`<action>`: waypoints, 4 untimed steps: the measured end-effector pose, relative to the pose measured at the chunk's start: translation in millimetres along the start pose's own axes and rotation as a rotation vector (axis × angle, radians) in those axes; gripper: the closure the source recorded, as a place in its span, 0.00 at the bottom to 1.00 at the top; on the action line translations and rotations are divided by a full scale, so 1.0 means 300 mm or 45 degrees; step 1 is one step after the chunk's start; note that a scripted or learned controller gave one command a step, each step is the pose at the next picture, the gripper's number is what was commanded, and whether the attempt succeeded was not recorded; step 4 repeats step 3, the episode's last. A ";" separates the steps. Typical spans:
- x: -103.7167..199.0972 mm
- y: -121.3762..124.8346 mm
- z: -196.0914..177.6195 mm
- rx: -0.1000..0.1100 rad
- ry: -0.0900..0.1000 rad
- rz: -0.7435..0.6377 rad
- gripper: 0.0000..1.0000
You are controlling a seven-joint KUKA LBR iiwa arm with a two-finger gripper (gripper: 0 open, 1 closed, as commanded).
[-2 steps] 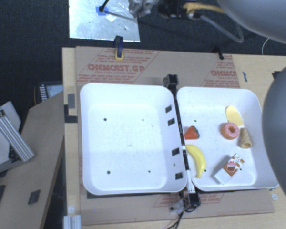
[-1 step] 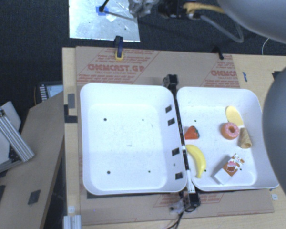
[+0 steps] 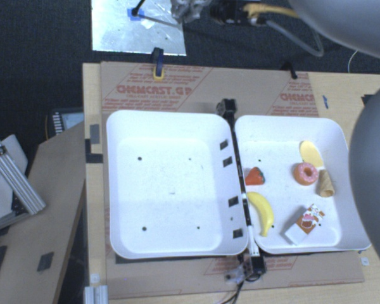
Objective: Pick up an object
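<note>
End effector [image 3: 191,2] hangs above the tabletop's far edge, well apart from both bins; we cannot tell its state. Banana [image 3: 261,211], donut [image 3: 305,173] and the other objects lie in the right bin [image 3: 275,126], so we judge nothing picked yet.

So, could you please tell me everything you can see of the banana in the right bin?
The banana is a smooth, glossy yellow, plastic-looking, whole and curved. It lies flat on the floor of the right bin, close to its left wall, one end pointing up toward the red piece, the other toward the bin's near edge. Nothing appears to touch it apart from the bin floor.
</note>
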State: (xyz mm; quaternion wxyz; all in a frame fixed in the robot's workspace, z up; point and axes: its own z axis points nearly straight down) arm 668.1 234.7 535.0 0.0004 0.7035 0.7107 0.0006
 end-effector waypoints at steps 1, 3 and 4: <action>0.000 0.000 0.000 0.000 0.000 0.000 1.00; 0.000 0.000 0.000 0.000 0.000 0.000 1.00; 0.000 0.000 0.000 0.000 0.000 0.000 1.00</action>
